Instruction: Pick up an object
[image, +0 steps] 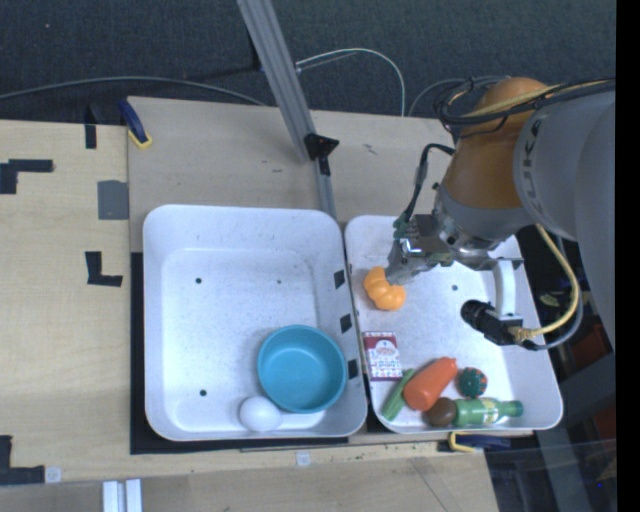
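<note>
My gripper (395, 272) hangs over the upper left part of the right bin (520, 385), its tip right at a small orange-yellow toy (384, 290) that lies on the bin floor. The fingers reach down to the toy's top right side. I cannot see whether the toy is held. Lower in the same bin lie a small red-and-white box (381, 356), an orange carrot (429, 384), a green bottle (482, 410) and a small red-and-green ball (471, 381).
The left bin (200, 260) holds a blue bowl (300, 367) and a white ball (260, 412) near its front edge. A grey pole (290, 95) slants over the bench behind the bins. A black fitting with a yellow cable (500, 322) hangs from the arm over the right bin.
</note>
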